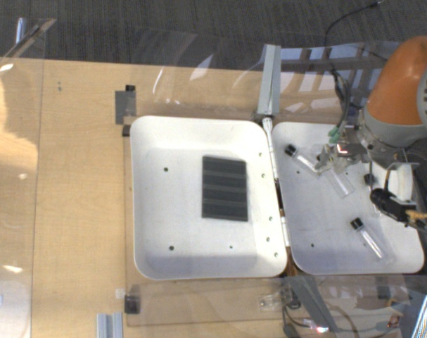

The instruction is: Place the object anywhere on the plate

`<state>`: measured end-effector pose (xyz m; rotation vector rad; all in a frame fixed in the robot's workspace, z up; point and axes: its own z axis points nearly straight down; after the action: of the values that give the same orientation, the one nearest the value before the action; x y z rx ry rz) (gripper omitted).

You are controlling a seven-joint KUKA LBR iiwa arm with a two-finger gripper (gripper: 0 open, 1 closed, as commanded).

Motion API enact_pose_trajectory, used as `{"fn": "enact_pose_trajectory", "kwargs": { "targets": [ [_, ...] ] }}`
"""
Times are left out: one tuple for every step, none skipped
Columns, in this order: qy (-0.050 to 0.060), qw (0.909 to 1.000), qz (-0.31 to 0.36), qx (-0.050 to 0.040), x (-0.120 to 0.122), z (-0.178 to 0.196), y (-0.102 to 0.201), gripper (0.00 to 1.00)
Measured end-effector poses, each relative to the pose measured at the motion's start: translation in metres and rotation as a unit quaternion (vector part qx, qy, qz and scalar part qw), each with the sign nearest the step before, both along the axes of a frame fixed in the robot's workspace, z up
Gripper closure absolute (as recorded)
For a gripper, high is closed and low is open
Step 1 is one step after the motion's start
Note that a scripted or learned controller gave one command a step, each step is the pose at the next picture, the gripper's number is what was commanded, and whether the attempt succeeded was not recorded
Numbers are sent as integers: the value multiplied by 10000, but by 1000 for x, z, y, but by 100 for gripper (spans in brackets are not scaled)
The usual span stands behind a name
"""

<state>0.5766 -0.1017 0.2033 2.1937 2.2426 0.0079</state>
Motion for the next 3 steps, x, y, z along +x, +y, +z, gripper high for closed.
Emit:
{"fn": "enact_pose_trajectory", "kwargs": {
  "targets": [
    [19,9987,-500,6,48,-19,100,100],
    [18,9936,-1127,10,7,25,162,100],
    [27,9858,-1681,3,74,-15,209,100]
  ]
}}
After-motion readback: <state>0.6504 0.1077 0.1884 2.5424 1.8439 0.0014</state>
